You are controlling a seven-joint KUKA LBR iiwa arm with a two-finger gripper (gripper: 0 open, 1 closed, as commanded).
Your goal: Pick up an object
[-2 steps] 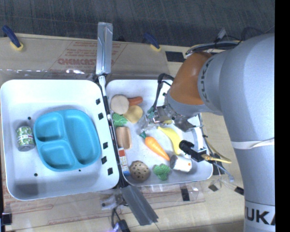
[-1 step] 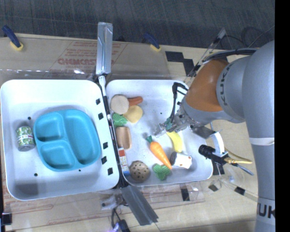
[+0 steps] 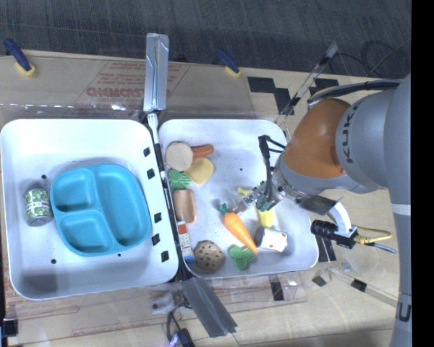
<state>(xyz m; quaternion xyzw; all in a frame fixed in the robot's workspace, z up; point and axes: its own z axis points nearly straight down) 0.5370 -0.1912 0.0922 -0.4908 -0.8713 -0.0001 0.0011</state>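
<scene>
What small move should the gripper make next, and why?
Probably lower a little. The gripper hangs over the right bin, just above the small yellow piece beside the carrot, and nothing shows between its fingers.

Toys crowd the right bin (image 3: 224, 132): a carrot (image 3: 239, 229), a cookie (image 3: 208, 255) and a hot dog (image 3: 184, 205) block its lower half, leaving open floor along the top. A blue tray (image 3: 101, 208) fills the left bin (image 3: 29, 139).
</scene>
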